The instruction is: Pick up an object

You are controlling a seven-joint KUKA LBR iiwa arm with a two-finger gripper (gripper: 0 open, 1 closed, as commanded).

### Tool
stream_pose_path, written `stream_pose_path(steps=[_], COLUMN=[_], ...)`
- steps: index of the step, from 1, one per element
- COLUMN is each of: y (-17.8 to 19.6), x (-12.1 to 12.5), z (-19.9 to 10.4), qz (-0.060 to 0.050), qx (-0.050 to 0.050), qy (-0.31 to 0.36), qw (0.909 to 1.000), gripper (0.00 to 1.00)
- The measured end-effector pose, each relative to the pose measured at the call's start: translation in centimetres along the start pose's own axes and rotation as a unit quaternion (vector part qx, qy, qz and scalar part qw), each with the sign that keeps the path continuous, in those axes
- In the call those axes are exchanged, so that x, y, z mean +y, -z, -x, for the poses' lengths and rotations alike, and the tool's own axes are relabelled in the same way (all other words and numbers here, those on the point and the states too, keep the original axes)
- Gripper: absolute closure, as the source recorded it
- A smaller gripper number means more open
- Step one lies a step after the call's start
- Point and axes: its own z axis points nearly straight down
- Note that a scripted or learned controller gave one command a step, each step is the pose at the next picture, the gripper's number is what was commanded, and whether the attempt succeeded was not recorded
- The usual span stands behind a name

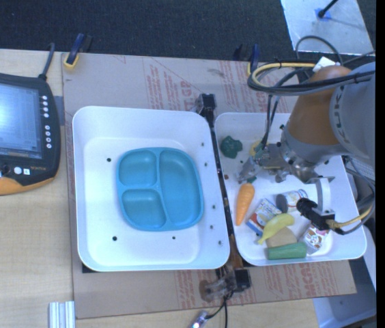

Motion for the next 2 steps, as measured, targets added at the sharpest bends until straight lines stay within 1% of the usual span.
stream_pose_path(steps=[1, 2], y=[-0.9, 9.2], x=[7.4, 8.1], z=[-0.2, -1.6], qz=[-0.008, 0.003], qx=[0.003, 0.001], qy=[-0.004, -0.002], qw=[1.0000, 1.0000], gripper=[0.00, 0.00])
